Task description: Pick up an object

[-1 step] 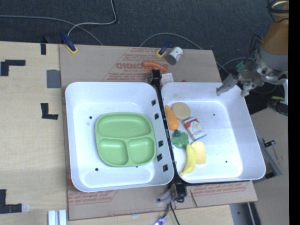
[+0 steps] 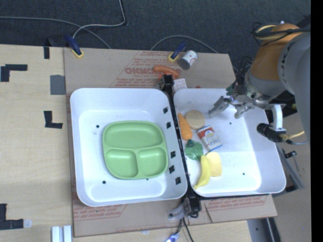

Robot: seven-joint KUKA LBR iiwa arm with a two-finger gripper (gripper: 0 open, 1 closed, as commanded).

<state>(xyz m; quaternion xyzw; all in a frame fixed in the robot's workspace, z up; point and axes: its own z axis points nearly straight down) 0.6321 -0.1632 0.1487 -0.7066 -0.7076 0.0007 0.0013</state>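
The right bin [image 2: 262, 178] holds a cluster near its left wall: a tan round cookie-like piece [image 2: 195, 118], an orange carrot [image 2: 185, 128], a small red-and-white box [image 2: 209, 137], a green leafy toy [image 2: 193, 149] and a yellow banana with a pale yellow piece [image 2: 209, 167]. My gripper [image 2: 228, 108] hangs over the upper part of the right bin, right of the tan piece and apart from it. Its two fingers are spread, one toward the left [image 2: 217, 106] and one lower right [image 2: 238, 110], with nothing between them.
The left bin [image 2: 86, 135] bears a green divided plate [image 2: 135, 149]. An orange item [image 2: 165, 70] and a small grey cylinder [image 2: 187, 59] lie on the cardboard behind the bins. Cables run across the dark floor at the back. The arm fills the upper right.
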